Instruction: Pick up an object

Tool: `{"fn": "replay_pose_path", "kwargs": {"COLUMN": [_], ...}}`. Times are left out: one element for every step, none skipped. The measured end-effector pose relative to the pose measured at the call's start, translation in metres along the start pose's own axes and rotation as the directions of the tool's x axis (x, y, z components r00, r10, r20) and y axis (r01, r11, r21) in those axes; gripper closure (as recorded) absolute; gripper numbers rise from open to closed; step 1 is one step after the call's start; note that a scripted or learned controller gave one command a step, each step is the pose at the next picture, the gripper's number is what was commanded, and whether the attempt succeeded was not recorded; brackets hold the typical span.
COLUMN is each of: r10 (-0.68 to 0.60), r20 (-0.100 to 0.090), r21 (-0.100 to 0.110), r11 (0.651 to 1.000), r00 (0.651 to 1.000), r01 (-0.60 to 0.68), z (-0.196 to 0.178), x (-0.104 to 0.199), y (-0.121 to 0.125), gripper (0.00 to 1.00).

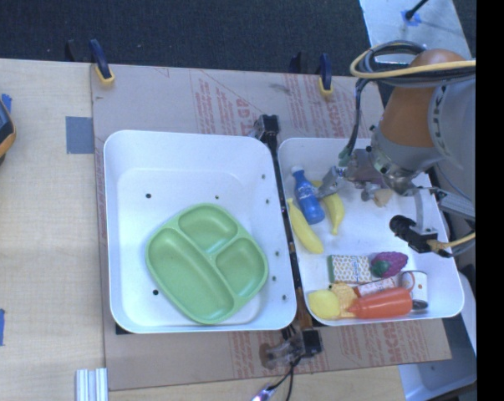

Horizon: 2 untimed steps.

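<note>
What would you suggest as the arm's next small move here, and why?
Probably a short descent onto the small yellow banana. The end effector sits just above its upper end in the right bin, beside the blue bottle, and nothing shows between its fingers, so no object is picked up yet.

Left bin (118,224) carries a green divided plate (206,262), sitting toward its front edge. Both bins rest on a cardboard sheet (193,98), clamped at the bench's far edge by two blue clamps (100,61). Grey tape patch (79,134) near the sheet's left edge.
</note>
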<state>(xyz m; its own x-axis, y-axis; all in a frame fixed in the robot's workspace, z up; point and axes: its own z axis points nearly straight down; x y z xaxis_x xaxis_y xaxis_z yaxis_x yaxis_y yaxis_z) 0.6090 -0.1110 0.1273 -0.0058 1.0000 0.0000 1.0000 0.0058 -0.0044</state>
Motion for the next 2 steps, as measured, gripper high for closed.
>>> {"fn": "replay_pose_path", "kwargs": {"r10": [0.002, 0.000], "r20": [0.003, 0.002], "r21": [0.000, 0.002], "r11": [1.000, 1.000], "r00": [1.000, 1.000], "r01": [-0.002, 0.000], "z": [0.036, 0.025], "x": [0.003, 0.003], "y": [-0.019, -0.019], "gripper": [0.00, 1.00]}}
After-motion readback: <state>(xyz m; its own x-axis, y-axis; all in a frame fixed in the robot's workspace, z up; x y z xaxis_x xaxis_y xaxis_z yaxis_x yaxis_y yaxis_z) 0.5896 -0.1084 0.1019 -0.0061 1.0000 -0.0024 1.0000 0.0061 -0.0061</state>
